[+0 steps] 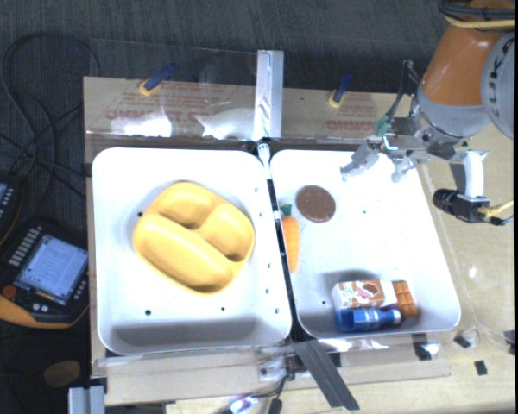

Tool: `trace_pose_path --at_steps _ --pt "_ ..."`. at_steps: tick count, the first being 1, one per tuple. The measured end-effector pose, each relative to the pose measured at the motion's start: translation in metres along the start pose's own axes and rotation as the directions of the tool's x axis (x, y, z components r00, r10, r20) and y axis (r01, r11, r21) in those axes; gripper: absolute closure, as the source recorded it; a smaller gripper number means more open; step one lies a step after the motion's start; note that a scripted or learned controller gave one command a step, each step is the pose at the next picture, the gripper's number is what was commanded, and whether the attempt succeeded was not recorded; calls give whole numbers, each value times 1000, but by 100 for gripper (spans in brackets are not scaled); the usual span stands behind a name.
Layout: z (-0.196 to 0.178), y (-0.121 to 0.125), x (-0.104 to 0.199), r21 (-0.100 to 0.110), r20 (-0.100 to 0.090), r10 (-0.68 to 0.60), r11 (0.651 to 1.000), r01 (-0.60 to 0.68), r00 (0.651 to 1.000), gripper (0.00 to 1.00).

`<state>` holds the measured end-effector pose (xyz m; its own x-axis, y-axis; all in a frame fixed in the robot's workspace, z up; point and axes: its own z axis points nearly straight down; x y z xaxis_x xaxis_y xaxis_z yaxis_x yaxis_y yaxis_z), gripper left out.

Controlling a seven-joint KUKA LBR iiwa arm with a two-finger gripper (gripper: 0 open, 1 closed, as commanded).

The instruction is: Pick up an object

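Observation:
My gripper (378,167) hangs over the far edge of the right bin (414,231), open, with nothing between its fingers (356,165). A brown round disc (315,203) lies just left of and below it. An orange carrot (290,241) rests against the bin's left wall. At the near edge sit a small printed carton (359,294), a blue bottle (368,319) on its side and a small brown block (404,298). A large yellow bun-shaped object (194,235) takes up the middle of the left bin (121,309).
The divider between the bins (276,240) runs down the middle. A metal post (268,93) stands behind it, with crumpled plastic (224,123) beside it. Handheld pendants (34,270) and cables lie at the far left, off the bench.

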<state>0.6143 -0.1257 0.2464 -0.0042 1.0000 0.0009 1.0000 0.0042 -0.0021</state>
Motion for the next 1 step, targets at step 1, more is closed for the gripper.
trace_pose_path --at_steps 1 --pt "153 33 24 -2 1 -115 993 115 993 0"
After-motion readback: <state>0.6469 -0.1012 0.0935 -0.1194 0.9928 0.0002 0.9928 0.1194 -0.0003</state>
